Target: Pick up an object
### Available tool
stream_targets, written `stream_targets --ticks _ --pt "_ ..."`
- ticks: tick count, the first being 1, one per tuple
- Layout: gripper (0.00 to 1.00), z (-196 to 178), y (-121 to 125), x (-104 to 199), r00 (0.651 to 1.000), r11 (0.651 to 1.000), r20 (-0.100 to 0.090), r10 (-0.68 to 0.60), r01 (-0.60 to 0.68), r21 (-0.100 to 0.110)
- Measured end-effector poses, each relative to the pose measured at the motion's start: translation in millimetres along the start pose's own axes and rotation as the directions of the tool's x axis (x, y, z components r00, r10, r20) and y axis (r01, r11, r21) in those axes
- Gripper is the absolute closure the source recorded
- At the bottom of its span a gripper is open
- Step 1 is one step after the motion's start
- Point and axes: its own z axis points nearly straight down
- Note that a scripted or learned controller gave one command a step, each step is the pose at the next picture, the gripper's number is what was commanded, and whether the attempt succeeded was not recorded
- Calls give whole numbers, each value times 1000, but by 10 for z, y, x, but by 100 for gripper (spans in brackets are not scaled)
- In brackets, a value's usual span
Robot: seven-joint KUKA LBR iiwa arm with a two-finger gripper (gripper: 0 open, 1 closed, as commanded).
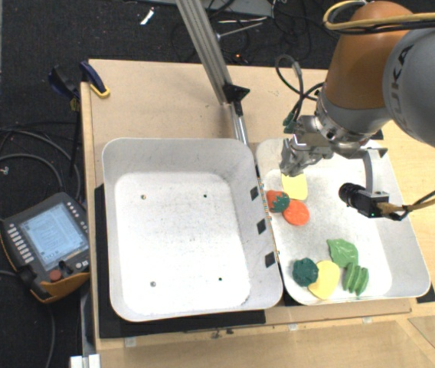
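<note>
gripper (292, 164) grip state unclear | yellow block (295, 186) just below it | right bin (401, 240)

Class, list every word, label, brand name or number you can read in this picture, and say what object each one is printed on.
"KU": partial dark lettering on the grey arm link, cut off by the frame edge.
Teach pendant: its screen and buttons are too small and blurred to read.
Nothing else legible.

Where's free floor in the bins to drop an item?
Left bin: its whole floor is bare. Right bin: a bare strip runs along the far-right side, beyond the green pieces. Crowded: the near end with the yellow piece and dark green piece, and the upper left, where the gripper hangs over the yellow block beside the orange-red pieces.
</note>
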Motion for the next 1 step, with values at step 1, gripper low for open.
stream_targets --ticks 1 --pt "100 -38 170 542 1000 1000 0 -1 1 -5"
